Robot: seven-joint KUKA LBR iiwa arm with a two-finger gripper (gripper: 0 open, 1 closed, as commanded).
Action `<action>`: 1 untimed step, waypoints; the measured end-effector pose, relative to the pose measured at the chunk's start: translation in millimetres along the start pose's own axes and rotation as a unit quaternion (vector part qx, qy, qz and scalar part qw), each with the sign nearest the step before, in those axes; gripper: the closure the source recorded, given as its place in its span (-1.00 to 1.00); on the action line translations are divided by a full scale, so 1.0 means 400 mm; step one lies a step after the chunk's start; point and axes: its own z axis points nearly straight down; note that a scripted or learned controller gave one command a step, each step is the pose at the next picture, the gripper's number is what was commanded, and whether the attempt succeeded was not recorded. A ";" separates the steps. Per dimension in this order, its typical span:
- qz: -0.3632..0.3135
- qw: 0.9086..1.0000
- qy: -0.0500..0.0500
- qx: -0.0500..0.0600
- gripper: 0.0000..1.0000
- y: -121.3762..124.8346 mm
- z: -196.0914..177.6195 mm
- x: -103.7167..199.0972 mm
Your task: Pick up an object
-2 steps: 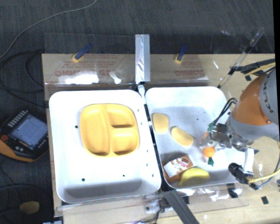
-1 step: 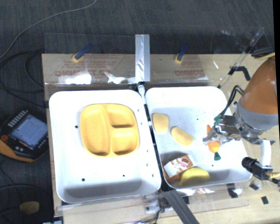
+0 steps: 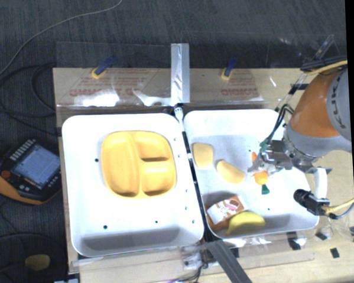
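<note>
Carrot [image 3: 261, 177] lies under the pincer [image 3: 266, 163] in the right bin [image 3: 241, 124]; whether it is gripped I cannot tell, so lifting remains.

You see two white bins: the left bin [image 3: 87, 231] and the right bin [image 3: 235, 126]. The left bin contains a yellow divided tray [image 3: 138, 162] of uniform colour. In the right bin you see two pale yellow pieces [image 3: 203, 155] [image 3: 230, 171], a brighter yellow piece [image 3: 246, 222], and a brown packet [image 3: 224, 210] with a white label carrying red markings. Near the gripper [image 3: 267, 166] you see a small orange item [image 3: 260, 177] with a green tip. The arm [image 3: 321, 121] is grey with an orange band. The bench [image 3: 74, 90] is tan, with two clips [image 3: 104, 66] coloured blue and yellow. The floor [image 3: 20, 81] is dark grey.
</note>
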 end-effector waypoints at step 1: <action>-0.041 0.999 0.001 0.000 1.00 -0.068 -0.236 0.107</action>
